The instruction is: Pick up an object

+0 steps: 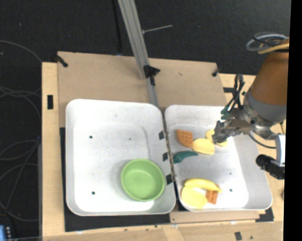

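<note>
right bin (pixel 247 192) | tool (pixel 220 136) over yellow piece (pixel 203 146); green bowl (pixel 142 179) left

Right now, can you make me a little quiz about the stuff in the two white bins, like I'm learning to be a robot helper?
1. True or false: the green bowl sits in the left bin.
2. Which bin is the gripper over? A) left bin B) right bin
3. Fill in: the small teal piece lies just below the ______ wedge.

Key:
1. True. The bowl is near that bin's bottom right corner.
2. B. The gripper is by the pale yellow piece.
3. Orange.
</note>
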Robot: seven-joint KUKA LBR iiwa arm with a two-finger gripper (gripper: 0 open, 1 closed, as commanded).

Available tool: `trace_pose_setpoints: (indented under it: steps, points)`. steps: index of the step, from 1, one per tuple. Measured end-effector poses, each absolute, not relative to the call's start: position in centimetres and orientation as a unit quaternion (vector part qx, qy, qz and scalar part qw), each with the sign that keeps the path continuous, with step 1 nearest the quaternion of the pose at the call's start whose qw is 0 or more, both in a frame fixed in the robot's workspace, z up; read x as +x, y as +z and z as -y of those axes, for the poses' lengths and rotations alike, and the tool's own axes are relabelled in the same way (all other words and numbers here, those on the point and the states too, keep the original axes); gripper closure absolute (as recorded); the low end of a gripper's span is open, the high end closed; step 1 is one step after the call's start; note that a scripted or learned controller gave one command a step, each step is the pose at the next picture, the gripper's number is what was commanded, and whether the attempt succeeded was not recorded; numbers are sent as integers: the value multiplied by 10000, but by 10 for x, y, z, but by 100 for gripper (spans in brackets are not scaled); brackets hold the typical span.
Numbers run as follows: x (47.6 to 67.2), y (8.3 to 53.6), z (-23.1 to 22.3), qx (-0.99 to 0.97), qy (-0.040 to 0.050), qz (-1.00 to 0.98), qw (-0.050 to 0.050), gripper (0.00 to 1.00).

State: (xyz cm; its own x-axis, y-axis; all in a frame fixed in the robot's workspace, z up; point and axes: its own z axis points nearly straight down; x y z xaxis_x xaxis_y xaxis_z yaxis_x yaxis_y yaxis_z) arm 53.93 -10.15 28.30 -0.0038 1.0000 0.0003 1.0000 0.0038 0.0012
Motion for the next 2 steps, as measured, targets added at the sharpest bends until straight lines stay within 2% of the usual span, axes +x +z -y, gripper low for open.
trace_pose_setpoints:
  steps: [1, 2]
  points:
    - [537, 281, 54, 7048, 4, -7094, -1, 100]
    - [548, 260, 4, 7050, -6, -7092, -7, 100]
